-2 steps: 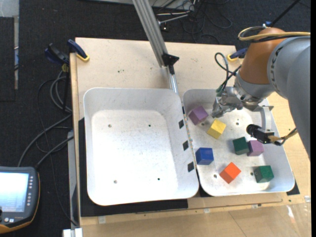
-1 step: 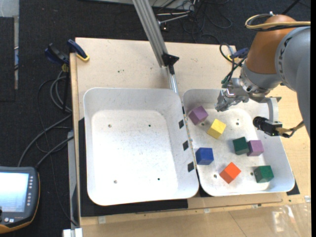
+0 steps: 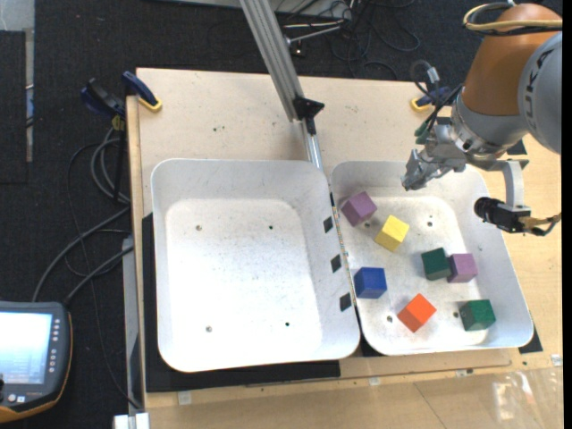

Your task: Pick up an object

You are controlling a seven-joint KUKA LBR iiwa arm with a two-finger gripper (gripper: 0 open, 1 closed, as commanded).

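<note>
The right bin (image 3: 500, 275) holds several coloured blocks: a purple one (image 3: 359, 208), a yellow one (image 3: 392, 231), a blue one (image 3: 370, 281), an orange one (image 3: 416, 313), two green ones (image 3: 435, 263) (image 3: 476, 315) and a second purple one (image 3: 462, 267). My gripper (image 3: 416, 180) hangs over the bin's back edge, up and to the right of the first purple block and apart from every block. Nothing shows between its tips.
The left bin (image 3: 179, 239) sits beside the right one. A metal pole (image 3: 277, 56) slants in from the top to the gap between the bins. Clamps (image 3: 140, 92) (image 3: 427, 92) grip the board's back corners. A teach pendant (image 3: 31, 356) lies at the lower left.
</note>
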